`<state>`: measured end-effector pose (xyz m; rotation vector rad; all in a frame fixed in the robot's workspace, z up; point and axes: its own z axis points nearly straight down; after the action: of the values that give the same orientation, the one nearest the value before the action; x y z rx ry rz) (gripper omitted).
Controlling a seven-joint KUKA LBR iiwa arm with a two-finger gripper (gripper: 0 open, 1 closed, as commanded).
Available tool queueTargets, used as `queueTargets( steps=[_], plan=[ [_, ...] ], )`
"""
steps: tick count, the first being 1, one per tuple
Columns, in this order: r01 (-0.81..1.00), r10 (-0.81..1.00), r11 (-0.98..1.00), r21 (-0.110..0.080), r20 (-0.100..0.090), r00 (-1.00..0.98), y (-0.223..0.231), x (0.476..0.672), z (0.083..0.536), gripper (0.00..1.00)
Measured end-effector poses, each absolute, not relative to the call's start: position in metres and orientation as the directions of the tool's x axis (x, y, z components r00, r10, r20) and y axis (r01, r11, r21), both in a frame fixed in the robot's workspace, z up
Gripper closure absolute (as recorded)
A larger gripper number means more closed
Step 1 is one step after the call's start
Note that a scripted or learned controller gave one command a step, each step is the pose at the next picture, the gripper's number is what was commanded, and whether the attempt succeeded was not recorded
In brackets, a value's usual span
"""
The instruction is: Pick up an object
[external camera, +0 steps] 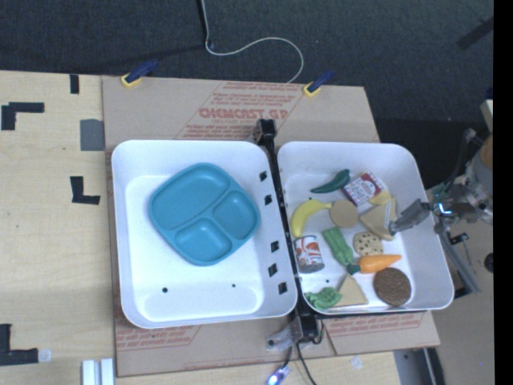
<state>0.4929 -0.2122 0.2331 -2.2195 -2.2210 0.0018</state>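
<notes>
The gripper (409, 216) is hanging over the 3 o'clock rim of the right bin (417, 167); whether it is released or clenched, I cannot tell. Toy food is lying in that bin: a banana (307, 213) at 9 o'clock, a green pepper (330, 183) at 12, a carrot (378, 262) and a brown round cookie (392, 285) toward 5. The left bin (128, 215) is holding a blue divided plate (203, 212).

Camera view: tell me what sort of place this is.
Probably a robotics lab's grasping test bench: two white bins clamped on cardboard, toy food such as a banana in the right one, and a gripper reaching in.
</notes>
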Motion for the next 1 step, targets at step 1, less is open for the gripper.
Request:
queueTargets(
  steps=[1],
  plan=[
    [1.000,1.000,0.002,-0.002,0.000,-0.002,-0.2117,0.4933,0.2430,1.00]
  ],
)
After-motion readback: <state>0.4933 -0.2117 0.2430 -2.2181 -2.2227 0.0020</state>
